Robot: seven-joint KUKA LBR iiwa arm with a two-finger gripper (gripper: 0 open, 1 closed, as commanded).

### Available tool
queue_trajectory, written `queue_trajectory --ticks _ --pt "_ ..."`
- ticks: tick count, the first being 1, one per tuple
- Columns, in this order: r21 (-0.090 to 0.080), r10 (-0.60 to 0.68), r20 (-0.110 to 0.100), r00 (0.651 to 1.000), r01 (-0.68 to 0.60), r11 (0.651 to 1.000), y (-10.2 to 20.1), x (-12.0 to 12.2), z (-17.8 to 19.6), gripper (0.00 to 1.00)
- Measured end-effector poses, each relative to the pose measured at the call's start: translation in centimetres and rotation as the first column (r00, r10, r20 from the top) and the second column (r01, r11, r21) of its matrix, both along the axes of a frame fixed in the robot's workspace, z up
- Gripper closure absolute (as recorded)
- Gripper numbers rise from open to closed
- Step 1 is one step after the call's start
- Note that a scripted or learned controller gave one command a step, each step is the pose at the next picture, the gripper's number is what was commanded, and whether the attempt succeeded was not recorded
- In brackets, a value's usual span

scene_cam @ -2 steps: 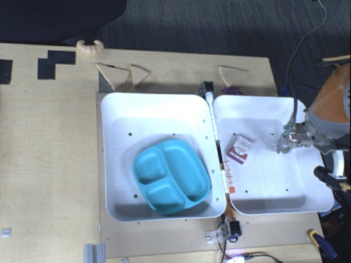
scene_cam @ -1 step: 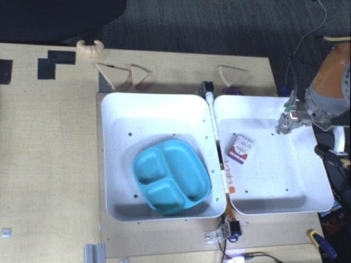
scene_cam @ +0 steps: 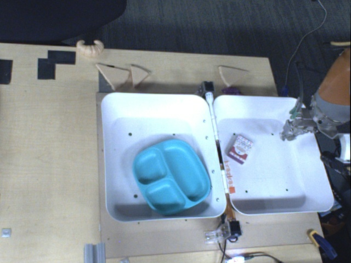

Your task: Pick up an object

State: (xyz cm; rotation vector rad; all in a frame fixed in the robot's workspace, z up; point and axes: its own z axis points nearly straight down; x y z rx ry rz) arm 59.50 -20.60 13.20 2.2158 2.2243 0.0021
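A small maroon and white packet [scene_cam: 239, 148] lies flat in the left part of the right bin [scene_cam: 274, 199]. A blue divided plate [scene_cam: 172, 175] with three compartments rests in the left bin [scene_cam: 118, 147]. My gripper [scene_cam: 289, 131] hangs over the right bin's right side, below the orange band at the wrist, well right of the packet. Nothing shows between its metal fingers.
A divider strip [scene_cam: 218, 147] with cables runs between the two bins. The wooden bench [scene_cam: 49, 163] stretches to the left. A cable [scene_cam: 307, 37] crosses the dark floor at the upper right.
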Motion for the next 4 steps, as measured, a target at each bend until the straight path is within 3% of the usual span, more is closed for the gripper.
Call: queue_trajectory --ticks 1,2,3,4 --pt "0.001 0.003 0.003 1.000 -0.003 1.000 5.5 4.0 4.3 1.00" --pt "0.000 -0.001 -0.002 1.000 0.001 1.000 5.1 -1.5 0.0 1.00" --pt "-0.001 -0.001 0.000 1.000 0.001 1.000 0.8 -0.6 -4.1 1.00" --pt "0.000 -0.002 0.000 1.000 0.002 1.000 0.0 -4.0 -2.0 1.00"
